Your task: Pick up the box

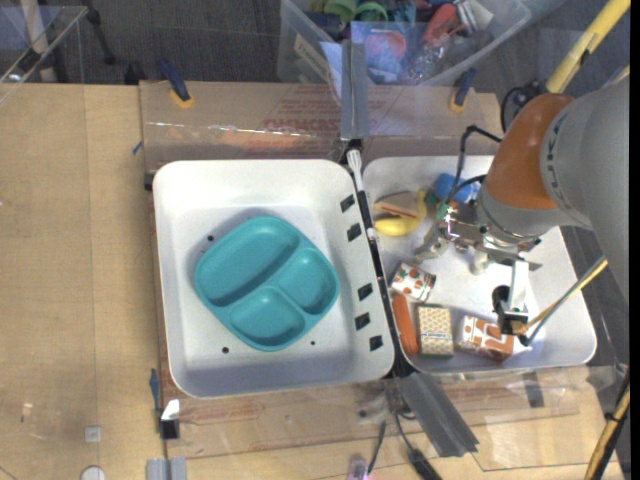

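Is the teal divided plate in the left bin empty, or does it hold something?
Empty. Every compartment of the teal divided plate shows only its bare teal surface, and nothing lies in it.

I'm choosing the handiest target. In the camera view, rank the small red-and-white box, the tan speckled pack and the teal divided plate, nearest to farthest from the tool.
1. The small red-and-white box, right bin, just lower left of the tool.
2. The tan speckled pack, right bin's front edge.
3. The teal divided plate, left bin, far across.
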